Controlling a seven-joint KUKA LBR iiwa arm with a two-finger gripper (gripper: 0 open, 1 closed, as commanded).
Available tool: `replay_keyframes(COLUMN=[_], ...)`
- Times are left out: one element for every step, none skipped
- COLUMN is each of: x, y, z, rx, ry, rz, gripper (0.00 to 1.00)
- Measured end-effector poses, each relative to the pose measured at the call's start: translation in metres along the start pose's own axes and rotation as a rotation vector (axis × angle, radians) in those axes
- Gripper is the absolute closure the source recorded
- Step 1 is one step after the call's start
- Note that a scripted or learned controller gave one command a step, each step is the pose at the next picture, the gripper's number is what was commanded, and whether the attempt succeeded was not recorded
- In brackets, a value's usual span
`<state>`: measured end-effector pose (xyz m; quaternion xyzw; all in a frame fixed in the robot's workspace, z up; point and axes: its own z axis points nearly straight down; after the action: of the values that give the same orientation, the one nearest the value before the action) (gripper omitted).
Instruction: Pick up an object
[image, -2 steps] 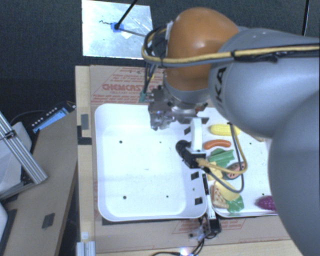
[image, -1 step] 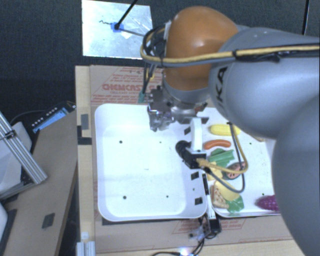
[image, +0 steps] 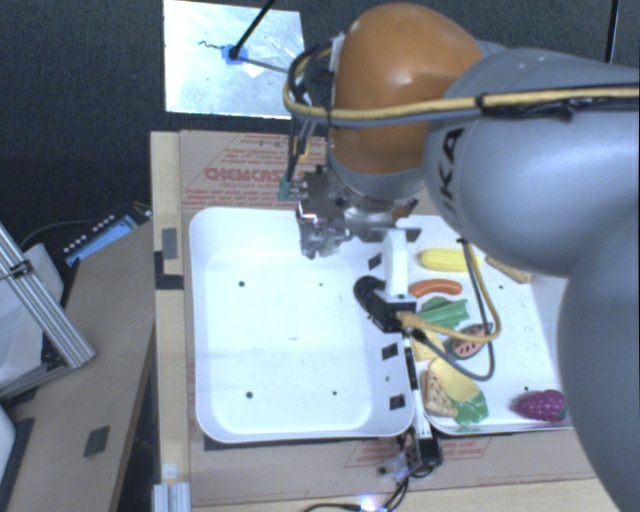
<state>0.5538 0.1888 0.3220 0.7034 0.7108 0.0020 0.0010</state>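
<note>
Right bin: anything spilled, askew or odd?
Nothing stands out. The corn, sausage, watermelon slice and grapes all lie inside the right bin; none sits on a rim or outside it. The arm hides the bin's far right side, so that part is unchecked.

Two bins sit side by side on a cardboard sheet (image: 250, 172), left bin (image: 280, 340) and right bin (image: 515, 335), edges touching down the middle. The gripper (image: 320, 243) hangs over the far right part of the left bin. All the stuff is in the right bin: corn (image: 445, 260) at the back, sausage (image: 437, 288) just in front of it, melon slice (image: 466, 350) nearer still, grapes (image: 540, 405) by the front right corner.
</note>
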Motion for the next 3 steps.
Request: replay_keyframes(x=[0.0,0.001,0.001], y=[0.001,0.001,0.002], z=[-0.011,-0.021,-0.031], rx=[-0.001,-0.002,-0.004], ry=[0.0,0.001,0.001], rz=[-0.005,-0.009,-0.014], gripper=[1.0,1.0,1.0])
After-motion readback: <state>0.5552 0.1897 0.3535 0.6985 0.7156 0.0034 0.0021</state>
